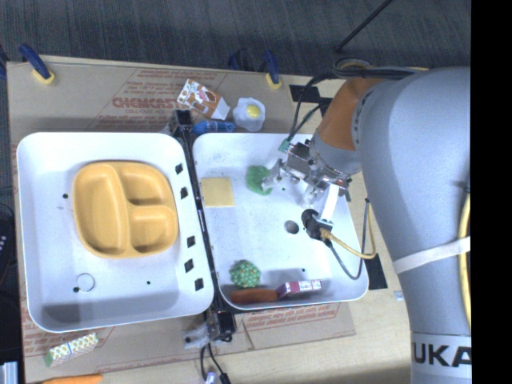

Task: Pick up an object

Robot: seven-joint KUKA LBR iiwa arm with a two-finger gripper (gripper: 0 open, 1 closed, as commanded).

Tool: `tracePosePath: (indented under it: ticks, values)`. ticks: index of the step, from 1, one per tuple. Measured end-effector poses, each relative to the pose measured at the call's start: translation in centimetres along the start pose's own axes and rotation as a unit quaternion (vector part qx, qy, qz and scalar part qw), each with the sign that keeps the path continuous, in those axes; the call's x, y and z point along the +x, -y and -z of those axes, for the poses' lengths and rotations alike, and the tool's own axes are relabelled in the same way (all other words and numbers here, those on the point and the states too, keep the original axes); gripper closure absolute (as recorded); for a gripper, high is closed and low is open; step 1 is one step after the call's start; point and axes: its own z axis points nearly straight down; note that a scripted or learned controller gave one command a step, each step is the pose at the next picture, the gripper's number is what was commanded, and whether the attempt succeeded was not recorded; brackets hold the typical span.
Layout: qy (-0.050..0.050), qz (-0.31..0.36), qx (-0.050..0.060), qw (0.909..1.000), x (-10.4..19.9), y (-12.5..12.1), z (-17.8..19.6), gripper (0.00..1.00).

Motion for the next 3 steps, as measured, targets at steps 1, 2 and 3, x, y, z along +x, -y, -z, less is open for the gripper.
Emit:
tracePosePath:
  ticks: [1,2,3]
  values:
    - [0.001,0.000,0.001,1.0000,-2.9,6.1,1.7,0.00]
    - [0.000,0.083,0.000,0.9966,-2.5,1.6,0.0,0.00]
    - [0.000,-0.132,0.000,0.9912,1.6,-0.9,0.0,0.00]
